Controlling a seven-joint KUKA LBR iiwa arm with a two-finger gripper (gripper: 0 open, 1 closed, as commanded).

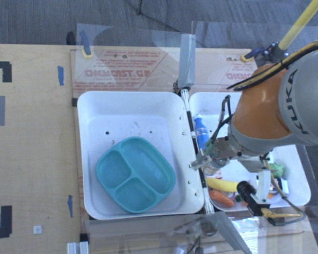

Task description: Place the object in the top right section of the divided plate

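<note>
At the lower right of the frame, whether the hand (211, 162) is apart or together cannot be told, so the banana (222, 184) could be missed and the teal plate (135, 174) left bare.

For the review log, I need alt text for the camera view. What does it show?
A grey and orange arm reaches over the right bin, which holds a banana and other small items. In the left bin lies a teal divided plate, with nothing in its sections.
</note>
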